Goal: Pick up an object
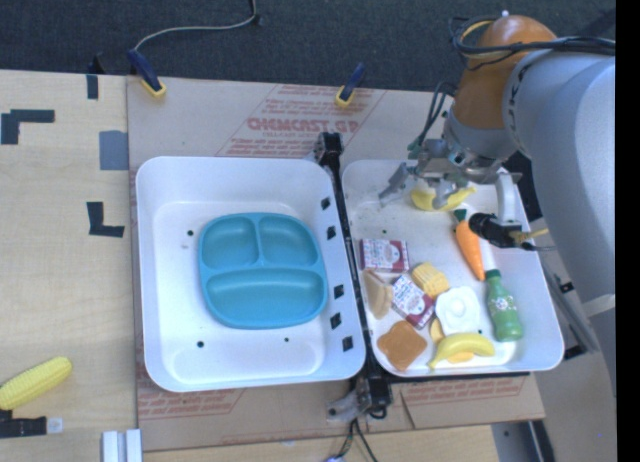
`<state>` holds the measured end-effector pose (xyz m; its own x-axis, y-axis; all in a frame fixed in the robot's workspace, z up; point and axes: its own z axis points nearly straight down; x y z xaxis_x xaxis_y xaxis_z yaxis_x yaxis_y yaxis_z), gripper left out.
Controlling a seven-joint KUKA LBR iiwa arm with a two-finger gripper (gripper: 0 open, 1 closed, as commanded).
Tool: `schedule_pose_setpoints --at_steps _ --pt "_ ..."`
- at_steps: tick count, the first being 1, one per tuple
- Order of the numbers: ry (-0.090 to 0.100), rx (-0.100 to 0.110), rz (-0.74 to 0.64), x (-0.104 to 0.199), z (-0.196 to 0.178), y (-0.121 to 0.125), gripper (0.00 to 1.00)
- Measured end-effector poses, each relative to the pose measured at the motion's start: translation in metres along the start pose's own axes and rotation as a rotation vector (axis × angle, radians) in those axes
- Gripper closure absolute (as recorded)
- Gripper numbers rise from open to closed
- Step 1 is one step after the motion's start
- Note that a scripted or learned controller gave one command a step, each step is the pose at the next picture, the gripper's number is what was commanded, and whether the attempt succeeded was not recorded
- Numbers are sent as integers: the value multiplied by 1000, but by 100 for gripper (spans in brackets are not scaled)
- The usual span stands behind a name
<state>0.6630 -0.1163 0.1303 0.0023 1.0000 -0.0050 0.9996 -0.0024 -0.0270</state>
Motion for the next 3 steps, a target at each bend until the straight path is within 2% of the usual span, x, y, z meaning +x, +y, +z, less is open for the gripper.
schedule_pose_setpoints --at_steps 1,2,3 --pt "7 -11 0 -52 42 5 0" --pt "10 -36 -8 -93 44 -27 0" --pt "5 -21 -3 -52 45 6 0"
